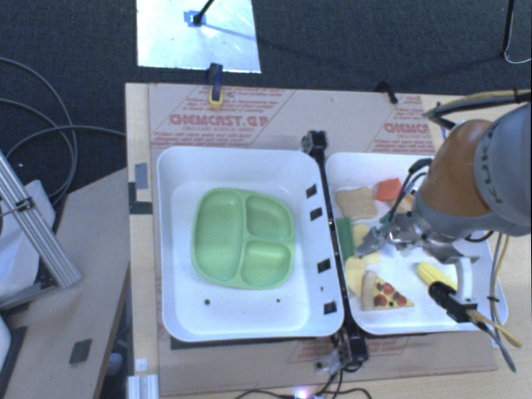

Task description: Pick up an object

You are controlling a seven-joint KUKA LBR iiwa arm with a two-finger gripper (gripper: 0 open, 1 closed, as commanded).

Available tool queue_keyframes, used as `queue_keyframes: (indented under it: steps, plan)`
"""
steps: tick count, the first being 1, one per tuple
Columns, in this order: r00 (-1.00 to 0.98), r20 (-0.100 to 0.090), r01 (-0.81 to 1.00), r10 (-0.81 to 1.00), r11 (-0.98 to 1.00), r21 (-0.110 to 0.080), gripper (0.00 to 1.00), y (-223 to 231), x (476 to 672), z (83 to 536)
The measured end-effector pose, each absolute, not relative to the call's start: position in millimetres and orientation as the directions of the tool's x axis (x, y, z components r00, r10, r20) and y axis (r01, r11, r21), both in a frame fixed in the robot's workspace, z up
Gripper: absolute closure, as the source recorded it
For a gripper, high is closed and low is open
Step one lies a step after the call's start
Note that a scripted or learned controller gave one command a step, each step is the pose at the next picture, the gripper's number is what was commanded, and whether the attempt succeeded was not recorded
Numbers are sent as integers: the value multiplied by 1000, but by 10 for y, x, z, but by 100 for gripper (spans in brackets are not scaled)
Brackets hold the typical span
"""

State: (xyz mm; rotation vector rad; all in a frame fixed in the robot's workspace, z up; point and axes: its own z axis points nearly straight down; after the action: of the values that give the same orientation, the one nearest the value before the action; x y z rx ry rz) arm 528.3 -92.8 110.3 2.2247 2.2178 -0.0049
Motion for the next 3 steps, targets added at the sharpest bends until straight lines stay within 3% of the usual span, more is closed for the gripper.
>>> queue_keyframes:
  steps: [1, 2, 3]
  plan:
    - [-1, 1, 1000, 1000, 1, -3, 0, -891, 5065, 1163]
    - [0, 1, 1000, 1000, 0, -3, 0, -973, 5038, 1043]
    - [-5, 0, 1000, 1000, 5, 1, 0, -950, 5279, 1209]
